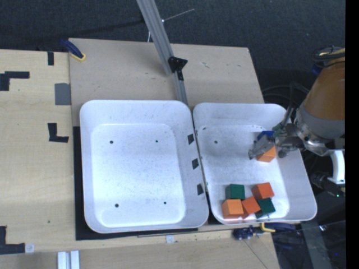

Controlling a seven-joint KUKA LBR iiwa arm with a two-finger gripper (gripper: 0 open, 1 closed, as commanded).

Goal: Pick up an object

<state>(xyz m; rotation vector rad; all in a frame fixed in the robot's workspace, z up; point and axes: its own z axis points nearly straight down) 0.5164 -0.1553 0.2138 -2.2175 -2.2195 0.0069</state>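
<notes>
Two white bins sit side by side on the desk (pixel 140 66): the left bin (pixel 90 150) and the right bin (pixel 297 189). Five blocks cluster at the right bin's near edge, three orange (pixel 232 208) and two green (pixel 235 191), partly overlapping. One more orange block (pixel 267 154) sits clamped in the hand (pixel 265 148), above the right bin's far half. Arm cut off at right.

Two shallow white bins side by side on a wooden bench: left bin (pixel 134 167); right bin (pixel 247 119); gripper (pixel 265 148) over the right bin, an orange block (pixel 267 154) between its fingers; near that bin's front edge, a cluster of orange blocks (pixel 232 207) and green blocks (pixel 235 191), touching.
</notes>
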